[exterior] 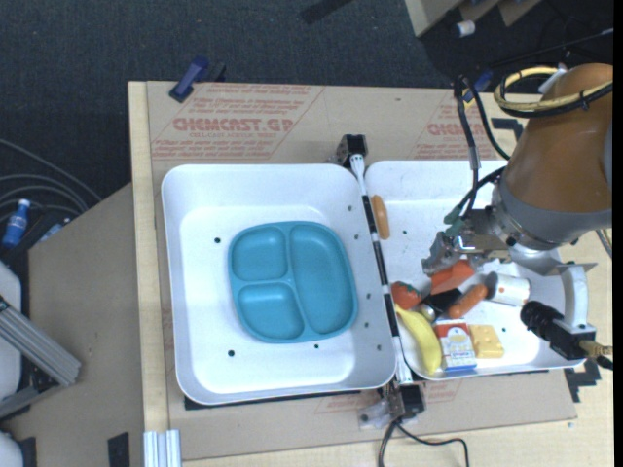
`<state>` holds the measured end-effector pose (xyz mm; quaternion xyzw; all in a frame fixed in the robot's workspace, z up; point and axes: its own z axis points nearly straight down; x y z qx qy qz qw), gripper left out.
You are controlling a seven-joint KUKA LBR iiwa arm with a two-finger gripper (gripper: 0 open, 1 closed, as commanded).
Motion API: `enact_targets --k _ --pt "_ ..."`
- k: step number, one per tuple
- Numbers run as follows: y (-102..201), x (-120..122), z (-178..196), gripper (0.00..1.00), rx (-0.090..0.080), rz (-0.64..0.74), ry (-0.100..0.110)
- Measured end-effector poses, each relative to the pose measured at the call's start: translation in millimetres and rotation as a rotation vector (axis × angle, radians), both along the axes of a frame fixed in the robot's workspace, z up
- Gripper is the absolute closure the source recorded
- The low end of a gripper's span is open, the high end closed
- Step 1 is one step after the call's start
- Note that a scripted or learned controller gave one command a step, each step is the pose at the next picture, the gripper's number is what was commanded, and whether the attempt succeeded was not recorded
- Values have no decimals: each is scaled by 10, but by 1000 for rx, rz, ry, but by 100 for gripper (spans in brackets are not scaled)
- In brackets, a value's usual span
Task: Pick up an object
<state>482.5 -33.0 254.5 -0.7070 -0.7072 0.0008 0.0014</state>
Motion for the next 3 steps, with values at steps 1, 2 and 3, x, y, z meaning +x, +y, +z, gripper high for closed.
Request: enact_targets --k 1,2,3 --pt "-320 688 75 100 -2 0 -4" --pt "-697 306 92 100 0 -1 -1" --pt "-783 -36 132 100 0 -1 0"
